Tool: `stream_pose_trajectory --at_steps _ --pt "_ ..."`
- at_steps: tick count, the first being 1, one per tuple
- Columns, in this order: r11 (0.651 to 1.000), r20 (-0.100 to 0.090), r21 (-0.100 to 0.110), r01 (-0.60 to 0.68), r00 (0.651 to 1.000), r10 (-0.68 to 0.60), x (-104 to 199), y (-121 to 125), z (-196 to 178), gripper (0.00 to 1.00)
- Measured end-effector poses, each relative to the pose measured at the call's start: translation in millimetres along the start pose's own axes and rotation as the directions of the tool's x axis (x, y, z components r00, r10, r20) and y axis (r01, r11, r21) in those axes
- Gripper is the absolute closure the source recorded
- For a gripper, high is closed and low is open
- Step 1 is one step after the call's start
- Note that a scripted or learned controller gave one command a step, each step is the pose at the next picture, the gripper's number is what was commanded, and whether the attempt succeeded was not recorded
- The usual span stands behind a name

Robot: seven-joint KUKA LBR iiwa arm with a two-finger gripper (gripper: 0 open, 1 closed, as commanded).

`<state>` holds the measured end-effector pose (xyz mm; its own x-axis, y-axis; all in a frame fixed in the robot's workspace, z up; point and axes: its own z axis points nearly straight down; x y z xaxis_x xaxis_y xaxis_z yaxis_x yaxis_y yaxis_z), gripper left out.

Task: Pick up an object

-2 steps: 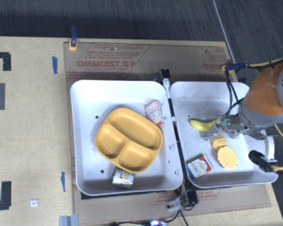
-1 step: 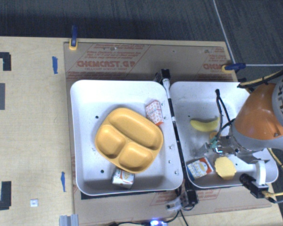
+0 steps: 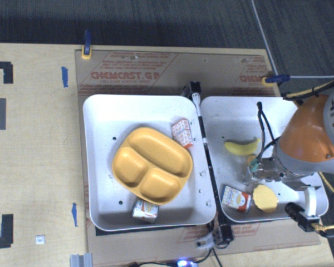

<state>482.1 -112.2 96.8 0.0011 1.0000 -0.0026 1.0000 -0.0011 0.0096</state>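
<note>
The gripper [image 3: 260,170] hangs low in the right bin [image 3: 234,115], its tip mostly hidden under the wrist, so whether anything is caught in it cannot be told. Just beyond it lies a banana [image 3: 241,146]. Right beside it, toward the near rim, sits a round yellow piece [image 3: 265,198], perhaps touching, with a small carton [image 3: 235,197] alongside.

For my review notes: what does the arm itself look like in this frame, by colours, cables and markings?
The arm has a rounded orange band above a grey wrist section. A black cable loops up beside it, and part of a dark letter marking shows on the white casing at the frame's right edge. Below the wrist sits a small metallic gripper mount with thin wiring.
</note>
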Motion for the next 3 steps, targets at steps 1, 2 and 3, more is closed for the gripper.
stream_pose_trajectory --at_steps 1,2,3 --pt "1.000 0.000 0.000 0.000 1.000 0.000 0 0 0 0.00" --pt "1.000 -0.001 0.006 0.000 1.000 0.000 18 -2 11 0.00" --pt "1.000 0.000 -0.001 0.000 1.000 0.000 17 1 0 1.00"
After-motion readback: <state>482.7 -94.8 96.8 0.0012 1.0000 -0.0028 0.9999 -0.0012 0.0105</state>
